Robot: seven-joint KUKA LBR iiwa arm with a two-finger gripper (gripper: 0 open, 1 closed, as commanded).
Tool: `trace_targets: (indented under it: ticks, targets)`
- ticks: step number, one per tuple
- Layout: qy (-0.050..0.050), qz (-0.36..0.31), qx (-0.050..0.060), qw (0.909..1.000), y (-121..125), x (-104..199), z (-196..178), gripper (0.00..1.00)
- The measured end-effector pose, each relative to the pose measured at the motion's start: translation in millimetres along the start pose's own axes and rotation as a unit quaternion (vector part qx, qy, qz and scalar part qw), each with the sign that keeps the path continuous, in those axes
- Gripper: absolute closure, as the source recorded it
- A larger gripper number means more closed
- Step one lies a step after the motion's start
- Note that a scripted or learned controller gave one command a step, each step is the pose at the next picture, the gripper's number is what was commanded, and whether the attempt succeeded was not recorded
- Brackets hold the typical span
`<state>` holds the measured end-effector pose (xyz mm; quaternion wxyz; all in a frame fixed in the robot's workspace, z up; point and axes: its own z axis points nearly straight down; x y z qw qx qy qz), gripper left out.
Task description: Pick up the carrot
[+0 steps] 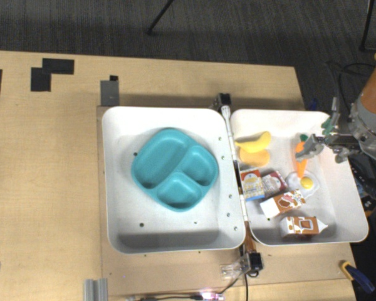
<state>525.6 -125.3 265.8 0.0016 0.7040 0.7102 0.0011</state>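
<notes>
Start on the left of the table (50, 180), where you see a white bin (116, 168) with a teal plate (174, 168) lying in it. Next to it, at 3 o'clock, sits the second bin (354, 218), full of small food things. A yellow banana (254, 143) lies near its top left corner, with small snack packs (263, 184) below it and a brown carton (301, 226) down at 5 o'clock. The carrot (301, 158) is in the upper right part of this bin. It is orange with a bit of green on top, and its long side runs from 12 o'clock down to 6 o'clock, with a little yellow ball (307, 182) just below it. The gripper (314, 144) comes in from 3 o'clock and sits right at the carrot's top end. You cannot tell if it is spread or pinching the carrot. The carrot lies just to the 7 o'clock side of the gripper, so the grab should close across its thin side.
</notes>
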Motion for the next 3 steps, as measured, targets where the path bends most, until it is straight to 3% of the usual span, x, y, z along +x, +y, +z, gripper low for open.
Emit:
trace_targets:
  ticks: [1,2,3]
  targets:
    - [0.001,-0.066,0.005,0.9978,66.2,-50.7,123.4,0.0]
    - [0.002,-0.019,-0.002,0.9998,83.0,-77.0,179.9,0.0]
    - [0.0,-0.023,-0.005,0.9997,85.8,-76.3,167.4,1.0]
